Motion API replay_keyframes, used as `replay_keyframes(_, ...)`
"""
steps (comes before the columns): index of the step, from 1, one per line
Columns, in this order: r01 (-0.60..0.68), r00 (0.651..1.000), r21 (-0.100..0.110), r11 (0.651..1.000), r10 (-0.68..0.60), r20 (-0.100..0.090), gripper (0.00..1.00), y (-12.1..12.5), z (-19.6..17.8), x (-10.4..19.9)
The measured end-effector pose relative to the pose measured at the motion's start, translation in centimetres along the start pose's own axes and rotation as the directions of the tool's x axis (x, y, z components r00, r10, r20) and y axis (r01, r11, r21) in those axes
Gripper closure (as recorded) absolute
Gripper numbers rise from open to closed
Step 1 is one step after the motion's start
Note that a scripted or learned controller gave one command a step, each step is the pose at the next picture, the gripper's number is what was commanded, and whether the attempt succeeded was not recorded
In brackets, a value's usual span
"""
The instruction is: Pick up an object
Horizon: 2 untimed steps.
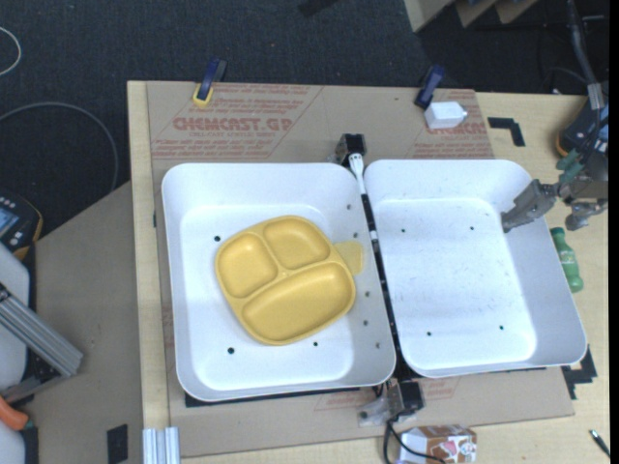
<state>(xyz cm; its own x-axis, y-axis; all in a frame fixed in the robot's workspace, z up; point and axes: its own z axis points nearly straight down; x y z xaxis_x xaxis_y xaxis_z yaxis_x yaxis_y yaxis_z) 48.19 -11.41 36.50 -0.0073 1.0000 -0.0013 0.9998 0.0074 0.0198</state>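
One gripper (527, 206) shows at the right side of the right bin (455, 351), hanging over that bin's right rim, and whether it is spread or pressed together cannot be told from this slanted angle; nothing is visibly caught in it. Just beyond the right bin's right rim a small green object (568, 259) lies on the bench. To the left of the right bin, touching it along a shared edge, sits the left bin (193, 351). A yellow divided plate (283, 278) with three compartments lies near the middle of the left bin, well apart from the gripper.
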Motion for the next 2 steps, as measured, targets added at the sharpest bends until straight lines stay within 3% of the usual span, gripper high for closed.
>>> replay_keyframes(1,0.001,1.0,0.006,1.0,-0.001,-0.002,0.0,0.1,-8.3,7.0)
replay_keyframes(2,-0.004,1.0,0.006,1.0,0.004,-0.001,0.0,0.2,-17.6,9.4)
